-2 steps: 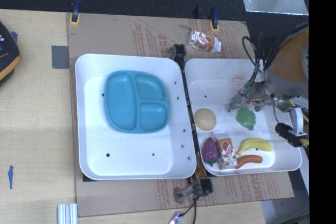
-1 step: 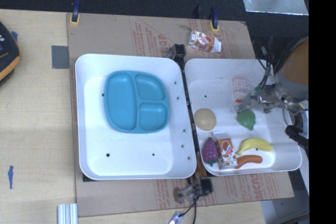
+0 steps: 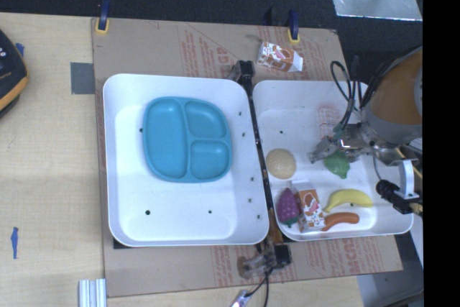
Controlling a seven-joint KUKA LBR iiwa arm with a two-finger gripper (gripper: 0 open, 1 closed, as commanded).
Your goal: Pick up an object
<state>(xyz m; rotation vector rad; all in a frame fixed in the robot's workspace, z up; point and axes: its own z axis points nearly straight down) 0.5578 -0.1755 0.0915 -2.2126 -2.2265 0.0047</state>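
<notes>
Gripper (image 3: pixel 332 149) sits low in the right bin (image 3: pixel 302 101), just beside the green toy (image 3: pixel 336 166); finger state cannot be determined. The toy lies mid-bin, above the banana (image 3: pixel 350 198). It is judged light, rigid and smooth; grasp across its narrow body. Carton (image 3: pixel 310 208) print is illegible.
</notes>
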